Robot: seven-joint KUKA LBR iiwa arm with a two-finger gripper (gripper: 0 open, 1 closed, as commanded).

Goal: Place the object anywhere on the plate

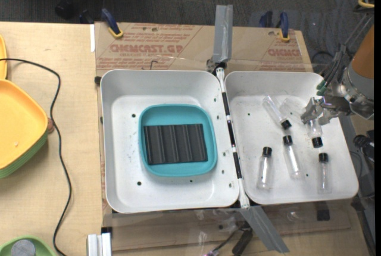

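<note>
Honestly, I can't tell how my two-finger gripper (314,113) is set above the right white bin (333,189). Clear black-capped vials (264,166) could roll away, well apart from the teal rectangular plate (177,141).

Brown board (149,46) behind bins: "CHEMCAST GP" printed, repeated at right.

You can't tell how the gripper (314,113) fingers stand (they blur against clear vials (290,153) near the right bin's (250,189) far right corner), and the arm (364,73) is cut off.
</note>
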